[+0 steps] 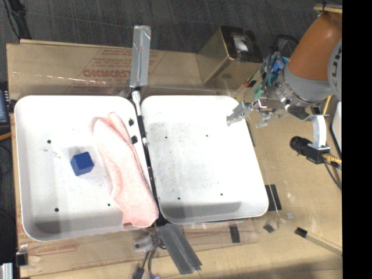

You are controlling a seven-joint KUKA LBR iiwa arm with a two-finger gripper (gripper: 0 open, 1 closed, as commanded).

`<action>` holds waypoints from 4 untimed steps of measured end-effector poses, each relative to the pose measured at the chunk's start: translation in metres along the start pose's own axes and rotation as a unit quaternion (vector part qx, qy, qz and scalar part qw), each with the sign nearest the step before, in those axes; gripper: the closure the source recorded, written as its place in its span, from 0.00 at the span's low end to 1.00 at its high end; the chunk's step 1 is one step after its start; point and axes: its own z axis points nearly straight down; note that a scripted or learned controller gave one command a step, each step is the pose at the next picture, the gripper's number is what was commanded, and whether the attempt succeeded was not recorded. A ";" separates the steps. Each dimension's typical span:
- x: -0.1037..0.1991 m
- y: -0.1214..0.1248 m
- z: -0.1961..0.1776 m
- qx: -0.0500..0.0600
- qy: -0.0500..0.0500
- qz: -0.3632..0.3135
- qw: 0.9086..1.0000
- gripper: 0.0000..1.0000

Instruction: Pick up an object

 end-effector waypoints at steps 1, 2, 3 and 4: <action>0.004 0.005 -0.025 0.001 0.001 0.015 1.000 0.00; 0.000 -0.012 0.030 0.002 0.000 0.016 1.000 0.00; 0.000 -0.002 0.003 0.001 0.001 0.001 1.000 0.00; 0.001 -0.005 -0.007 0.000 0.000 -0.016 1.000 0.00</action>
